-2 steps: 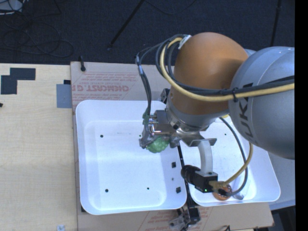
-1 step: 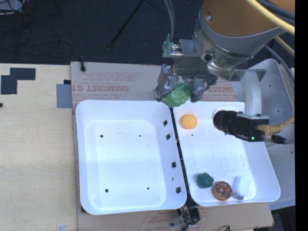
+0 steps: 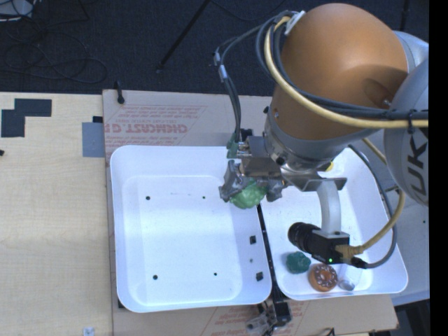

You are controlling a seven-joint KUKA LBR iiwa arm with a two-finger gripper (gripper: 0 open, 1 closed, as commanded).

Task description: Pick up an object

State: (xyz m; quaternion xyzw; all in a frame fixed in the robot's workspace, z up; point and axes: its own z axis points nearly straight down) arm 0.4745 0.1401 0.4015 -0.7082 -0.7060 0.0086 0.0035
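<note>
Bench top (image 3: 49,208): light wood grain, dark grey rectangular patches (image 3: 92,138) near left edge. Cardboard sheet (image 3: 175,121) lies flat on bench, reversed red print visible. Floor (image 3: 105,33) behind bench: dark carpet, black cables (image 3: 42,54) trailing loose, tripod legs (image 3: 189,26) standing. Lighting even, overhead.

Green object (image 3: 246,197) between the gripper (image 3: 249,190) fingers, above the 2 bins' shared edge.
</note>
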